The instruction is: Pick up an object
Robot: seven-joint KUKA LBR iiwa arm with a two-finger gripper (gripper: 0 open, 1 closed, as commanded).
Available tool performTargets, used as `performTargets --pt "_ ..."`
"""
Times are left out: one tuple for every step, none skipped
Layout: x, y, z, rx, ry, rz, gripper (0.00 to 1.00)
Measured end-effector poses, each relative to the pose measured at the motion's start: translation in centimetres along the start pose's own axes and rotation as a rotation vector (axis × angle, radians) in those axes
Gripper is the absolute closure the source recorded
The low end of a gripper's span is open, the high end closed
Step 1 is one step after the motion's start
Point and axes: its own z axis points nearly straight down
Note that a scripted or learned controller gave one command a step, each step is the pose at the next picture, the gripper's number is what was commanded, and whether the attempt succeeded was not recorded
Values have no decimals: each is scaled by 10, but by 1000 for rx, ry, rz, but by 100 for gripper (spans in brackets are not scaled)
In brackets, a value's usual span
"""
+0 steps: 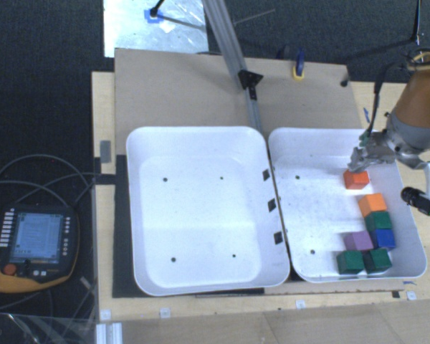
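Green blocks (363,261) crowd the right bin's (308,192) corner; gripper (360,162) above a red block (356,180).

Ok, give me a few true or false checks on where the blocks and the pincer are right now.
1. All the blocks lie in the right white bin. True.
2. The pincer is above the left white bin. False: it is over the right bin, just above the red-orange cube.
3. The small purple cube sits beside the dark green cube. True.
4. The orange cube lies alone at the bin's far corner. False: it adjoins the cluster at the near right side.
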Motion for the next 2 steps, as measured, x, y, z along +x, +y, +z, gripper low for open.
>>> performTargets --pt "-2 13 -56 10 6 1 100" --pt "-10 17 -119 8 5 2 100"
